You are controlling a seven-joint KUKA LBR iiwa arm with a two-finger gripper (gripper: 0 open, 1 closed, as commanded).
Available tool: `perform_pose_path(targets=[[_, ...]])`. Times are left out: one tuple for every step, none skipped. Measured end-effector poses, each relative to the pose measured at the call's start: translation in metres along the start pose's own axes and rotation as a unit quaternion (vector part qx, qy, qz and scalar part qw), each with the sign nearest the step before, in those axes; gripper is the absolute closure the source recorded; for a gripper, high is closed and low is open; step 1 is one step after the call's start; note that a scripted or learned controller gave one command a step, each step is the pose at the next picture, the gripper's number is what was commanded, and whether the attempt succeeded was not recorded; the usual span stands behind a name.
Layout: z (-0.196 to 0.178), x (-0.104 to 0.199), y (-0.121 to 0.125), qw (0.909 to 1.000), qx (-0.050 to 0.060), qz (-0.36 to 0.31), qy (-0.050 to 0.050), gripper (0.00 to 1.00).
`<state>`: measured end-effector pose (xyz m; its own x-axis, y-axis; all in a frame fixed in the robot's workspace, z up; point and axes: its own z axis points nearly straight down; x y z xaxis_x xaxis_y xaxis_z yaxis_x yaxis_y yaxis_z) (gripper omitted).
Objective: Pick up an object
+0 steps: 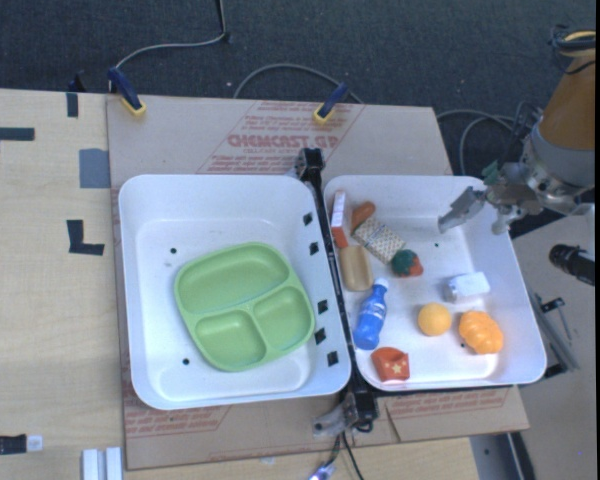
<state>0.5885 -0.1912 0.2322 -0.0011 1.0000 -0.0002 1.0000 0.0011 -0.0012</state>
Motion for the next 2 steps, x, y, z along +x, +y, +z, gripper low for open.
perform_pose_path(targets=[[0.134, 0.057, -0.024, 1.0, 0.001, 0.0, 0.001, 0.0], [0.146, 0.083, 0.057, 1.0, -0.003, 0.002, -0.006, 0.0]])
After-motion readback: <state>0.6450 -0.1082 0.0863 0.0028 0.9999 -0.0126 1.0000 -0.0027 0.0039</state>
